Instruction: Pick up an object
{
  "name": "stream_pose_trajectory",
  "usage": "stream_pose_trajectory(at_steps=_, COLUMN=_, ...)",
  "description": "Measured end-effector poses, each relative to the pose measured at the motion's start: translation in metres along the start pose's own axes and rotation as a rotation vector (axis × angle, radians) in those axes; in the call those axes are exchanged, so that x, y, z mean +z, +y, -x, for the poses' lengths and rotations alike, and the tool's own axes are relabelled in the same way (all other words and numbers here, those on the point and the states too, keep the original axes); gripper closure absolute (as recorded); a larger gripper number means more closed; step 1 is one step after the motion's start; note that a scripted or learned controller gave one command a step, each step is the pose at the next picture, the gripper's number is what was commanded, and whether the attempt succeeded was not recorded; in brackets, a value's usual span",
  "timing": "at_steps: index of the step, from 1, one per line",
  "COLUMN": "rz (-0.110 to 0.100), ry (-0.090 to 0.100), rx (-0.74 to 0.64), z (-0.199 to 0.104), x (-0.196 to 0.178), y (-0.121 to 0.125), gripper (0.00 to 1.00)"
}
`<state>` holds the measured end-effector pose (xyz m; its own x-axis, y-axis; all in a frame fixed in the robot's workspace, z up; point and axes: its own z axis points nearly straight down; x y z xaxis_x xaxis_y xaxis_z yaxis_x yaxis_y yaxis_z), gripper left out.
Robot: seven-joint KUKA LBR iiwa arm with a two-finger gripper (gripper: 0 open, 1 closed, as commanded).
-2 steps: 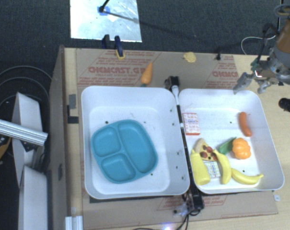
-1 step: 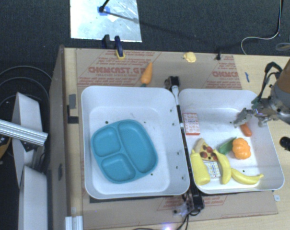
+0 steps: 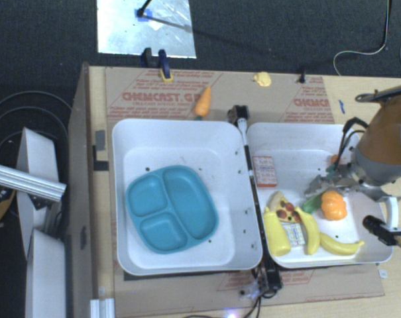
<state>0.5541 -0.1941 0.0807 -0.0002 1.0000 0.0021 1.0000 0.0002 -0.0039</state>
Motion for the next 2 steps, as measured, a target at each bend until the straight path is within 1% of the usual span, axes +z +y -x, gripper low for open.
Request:
stream_pose_trajectory(at_steps=1, rz=0.002, ry=-0.002, rx=0.002, z=0.007, x=-0.003, y=-0.047, gripper=0.00)
stream_pose_trajectory(at_steps=2, rz=0.007, ry=-0.002, rx=-0.001, z=0.006, x=-0.014, y=-0.044, gripper=1.00)
